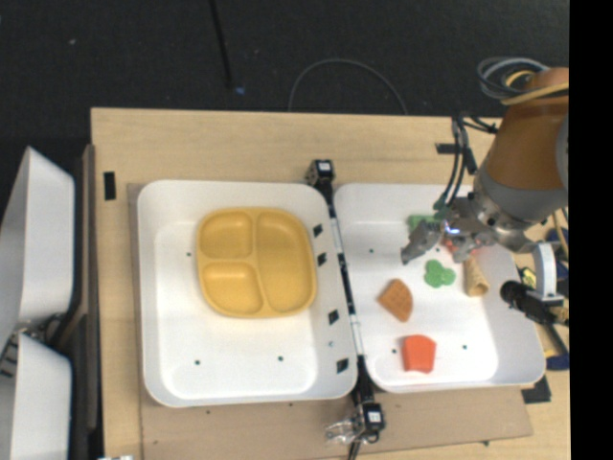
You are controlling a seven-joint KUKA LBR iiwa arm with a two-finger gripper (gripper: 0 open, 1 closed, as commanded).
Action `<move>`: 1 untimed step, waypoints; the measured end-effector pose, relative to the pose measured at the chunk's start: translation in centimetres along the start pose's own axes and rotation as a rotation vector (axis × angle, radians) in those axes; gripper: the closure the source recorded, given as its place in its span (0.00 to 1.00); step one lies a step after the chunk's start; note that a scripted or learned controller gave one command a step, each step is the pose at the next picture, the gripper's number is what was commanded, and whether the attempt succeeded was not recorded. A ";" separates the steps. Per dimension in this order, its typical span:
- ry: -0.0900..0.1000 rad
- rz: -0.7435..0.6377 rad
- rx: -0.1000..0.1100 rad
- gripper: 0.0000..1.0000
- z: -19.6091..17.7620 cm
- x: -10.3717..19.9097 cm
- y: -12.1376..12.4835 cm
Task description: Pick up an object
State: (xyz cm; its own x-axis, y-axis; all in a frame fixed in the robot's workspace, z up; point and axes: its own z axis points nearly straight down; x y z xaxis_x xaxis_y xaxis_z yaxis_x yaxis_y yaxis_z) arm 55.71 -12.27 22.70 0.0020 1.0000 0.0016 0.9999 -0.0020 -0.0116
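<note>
White right bin (498,353): green toy (440,275), orange wedge (397,300), red block (418,353), tan piece (474,278). Gripper (442,245) above green toy, fingers spread, holding nothing. Pickup not yet made.

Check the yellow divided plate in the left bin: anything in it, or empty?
Empty. All three compartments of the yellow plate show bare yellow; the small objects lie in the right bin.

Divided plate (257,262) in the left bin (163,353); four small items in the right bin (383,214).
</note>
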 end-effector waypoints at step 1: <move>-0.002 -0.003 -0.012 0.00 -0.7 0.0 0.3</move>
State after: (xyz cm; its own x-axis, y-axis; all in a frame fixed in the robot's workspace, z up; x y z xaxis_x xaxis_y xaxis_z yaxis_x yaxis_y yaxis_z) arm 55.97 -12.24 23.37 -0.0015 1.0000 0.0001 1.0000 0.0015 0.0007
